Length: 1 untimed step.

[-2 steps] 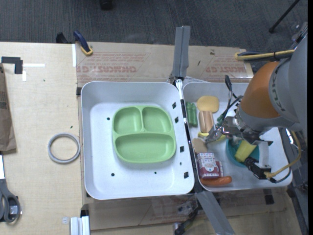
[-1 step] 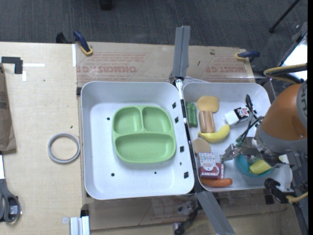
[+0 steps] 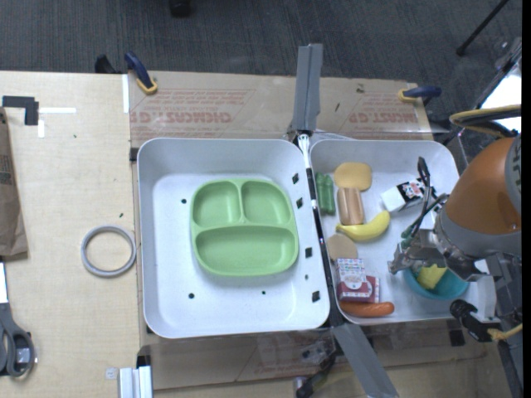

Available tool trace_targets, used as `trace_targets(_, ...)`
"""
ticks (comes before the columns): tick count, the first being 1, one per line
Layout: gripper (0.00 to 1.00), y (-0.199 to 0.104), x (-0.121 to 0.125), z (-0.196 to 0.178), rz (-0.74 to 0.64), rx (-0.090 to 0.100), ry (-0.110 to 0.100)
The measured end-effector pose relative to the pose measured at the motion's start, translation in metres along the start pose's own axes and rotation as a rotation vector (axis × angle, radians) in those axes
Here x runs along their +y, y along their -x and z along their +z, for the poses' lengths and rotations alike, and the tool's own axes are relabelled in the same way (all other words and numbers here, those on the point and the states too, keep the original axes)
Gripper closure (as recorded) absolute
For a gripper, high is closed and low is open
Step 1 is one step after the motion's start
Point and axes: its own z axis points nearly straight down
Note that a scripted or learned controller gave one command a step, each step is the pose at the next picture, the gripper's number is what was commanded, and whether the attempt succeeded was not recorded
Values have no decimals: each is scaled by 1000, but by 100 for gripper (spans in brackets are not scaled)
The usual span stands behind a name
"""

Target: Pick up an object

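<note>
Over the right bin (image 3: 440,160), seen from the fixed camera above, the arm reaches in from the right edge, its orange band uppermost and the hand (image 3: 412,255) lowered near the bin's right side, just above a blue bowl (image 3: 444,287) with something yellow (image 3: 429,275) in it. Whether the hand is spread or closed cannot be told; the wrist bulk hides it, and nothing shows as held. Pickable things crowd this bin, presumably so any descent finds a target: a banana (image 3: 367,227) lies curved at centre, touching a hot dog in its bun (image 3: 350,205) beneath a tan round piece (image 3: 353,174); a green piece (image 3: 324,195) lies along the left wall; a small black-and-white packet (image 3: 404,195) sits near the arm; a red-labelled packet (image 3: 354,279) and a red sausage (image 3: 366,309) lie by the near wall. The left bin (image 3: 158,222) bears a green divided plate (image 3: 244,227), likely a drop-off place. On the worktop (image 3: 58,181) to the left, a tape ring (image 3: 109,249) lies apart from both bins, outside the work. Judged from the hand's position, the bowl or its yellow content is the probable target; the bowl's curved rim could make the grasp slip.
</note>
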Motion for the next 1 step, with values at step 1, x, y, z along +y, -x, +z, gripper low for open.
trace_targets(1, 100, -76, 35, -90, -85, -4, -3)
